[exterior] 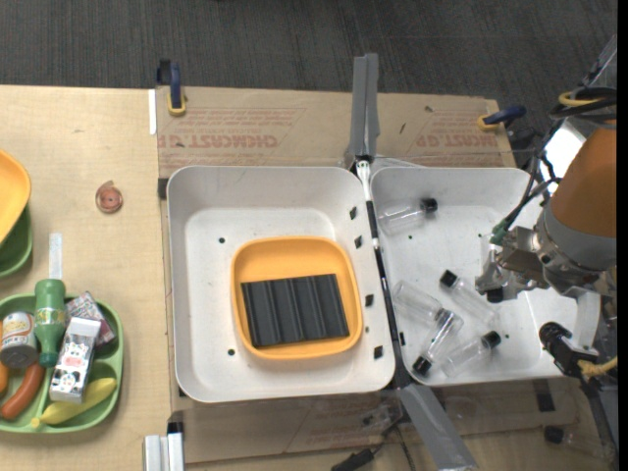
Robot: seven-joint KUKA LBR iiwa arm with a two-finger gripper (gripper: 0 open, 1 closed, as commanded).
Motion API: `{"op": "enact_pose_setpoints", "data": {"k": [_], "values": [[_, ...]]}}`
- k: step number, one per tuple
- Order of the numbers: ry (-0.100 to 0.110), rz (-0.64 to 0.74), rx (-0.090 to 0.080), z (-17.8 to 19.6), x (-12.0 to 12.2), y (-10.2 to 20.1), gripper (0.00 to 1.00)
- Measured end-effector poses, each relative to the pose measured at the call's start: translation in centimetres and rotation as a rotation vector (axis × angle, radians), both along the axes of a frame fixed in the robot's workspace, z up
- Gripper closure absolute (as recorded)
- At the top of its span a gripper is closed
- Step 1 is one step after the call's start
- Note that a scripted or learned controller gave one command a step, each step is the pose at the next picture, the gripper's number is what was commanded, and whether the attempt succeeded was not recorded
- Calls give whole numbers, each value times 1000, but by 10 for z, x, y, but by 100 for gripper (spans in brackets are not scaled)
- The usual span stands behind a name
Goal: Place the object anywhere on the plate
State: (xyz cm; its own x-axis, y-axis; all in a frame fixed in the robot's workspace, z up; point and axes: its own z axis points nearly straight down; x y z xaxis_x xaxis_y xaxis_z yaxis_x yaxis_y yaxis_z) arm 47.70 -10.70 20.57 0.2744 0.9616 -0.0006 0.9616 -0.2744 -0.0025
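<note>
An orange square plate point(292, 250) lies in the middle of the left bin point(196, 263), and a dark grey ribbed slab point(294, 309) covers its centre. Several clear plastic vials with black caps lie scattered in the right bin point(461, 189): one near the back left point(404, 213), one in the middle point(453, 285), and a cluster at the front point(439, 332). My gripper point(496, 285) hangs low over the right bin's right half, just right of the middle vial. The wrist body hides its tips.
The grey arm with its orange band point(589, 199) and cables covers the right bin's right side. A green tray point(106, 381) of toy food and bottles sits at the far left of the bench. A metal divider point(365, 116) stands between the bins at the back.
</note>
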Motion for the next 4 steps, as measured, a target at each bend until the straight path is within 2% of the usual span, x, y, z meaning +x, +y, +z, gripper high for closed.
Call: {"op": "enact_pose_setpoints", "data": {"k": [1,2,3,4], "values": [[1,190,-1,37,21,21,100],[0,354,-2,49,43,25,100],[-1,595,-1,28,91,26,100],[-3,843,-1,18,134,13,100]]}}
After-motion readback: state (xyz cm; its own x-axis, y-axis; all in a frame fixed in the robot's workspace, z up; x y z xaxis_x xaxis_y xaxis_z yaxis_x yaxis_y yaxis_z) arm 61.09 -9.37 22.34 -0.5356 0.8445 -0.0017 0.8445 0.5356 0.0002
